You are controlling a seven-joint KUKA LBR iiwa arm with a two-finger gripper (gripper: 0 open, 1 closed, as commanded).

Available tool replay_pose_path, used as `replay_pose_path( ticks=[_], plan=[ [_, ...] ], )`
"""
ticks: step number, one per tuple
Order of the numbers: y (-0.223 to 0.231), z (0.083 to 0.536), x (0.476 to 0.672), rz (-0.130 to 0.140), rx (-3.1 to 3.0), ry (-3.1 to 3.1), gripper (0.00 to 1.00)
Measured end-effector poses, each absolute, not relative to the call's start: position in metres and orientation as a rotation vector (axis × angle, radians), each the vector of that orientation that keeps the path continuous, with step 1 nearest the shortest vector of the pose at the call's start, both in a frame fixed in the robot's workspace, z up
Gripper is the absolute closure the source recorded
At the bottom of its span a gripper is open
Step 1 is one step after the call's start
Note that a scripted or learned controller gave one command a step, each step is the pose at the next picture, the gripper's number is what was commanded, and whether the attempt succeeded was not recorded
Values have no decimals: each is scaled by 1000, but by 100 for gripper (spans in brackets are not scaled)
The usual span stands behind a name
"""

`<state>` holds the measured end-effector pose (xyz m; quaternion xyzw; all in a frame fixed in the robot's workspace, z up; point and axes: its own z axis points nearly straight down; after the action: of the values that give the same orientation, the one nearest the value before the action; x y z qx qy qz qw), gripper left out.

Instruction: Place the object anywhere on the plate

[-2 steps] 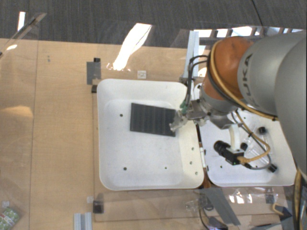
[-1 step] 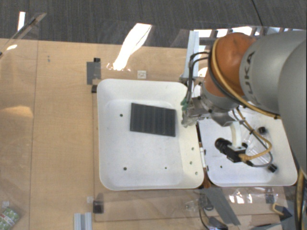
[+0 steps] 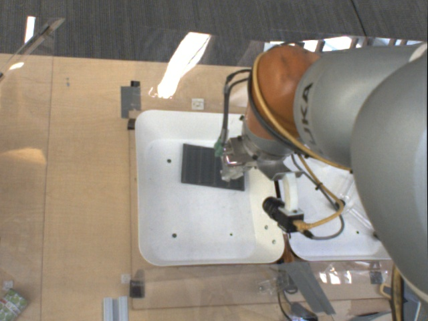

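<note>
The hand [image 3: 231, 162] hangs over the right edge of the dark plate [image 3: 200, 166] (ribbed, lying in the left bin [image 3: 194, 233]); its finger state cannot be told.

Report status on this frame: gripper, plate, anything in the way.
Gripper low over the dark plate's right edge, left bin. Fingers and any held object hidden by the wrist. Nothing else seen on the plate.
</note>
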<state>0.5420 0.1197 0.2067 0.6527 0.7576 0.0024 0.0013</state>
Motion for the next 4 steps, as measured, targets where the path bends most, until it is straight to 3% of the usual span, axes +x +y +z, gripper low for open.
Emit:
replay_pose_path(
  ticks=[2,4],
  plan=[
    [213,154,488,6,1620,2690,100],
    [214,177,493,24,1618,2684,100]
  ],
)
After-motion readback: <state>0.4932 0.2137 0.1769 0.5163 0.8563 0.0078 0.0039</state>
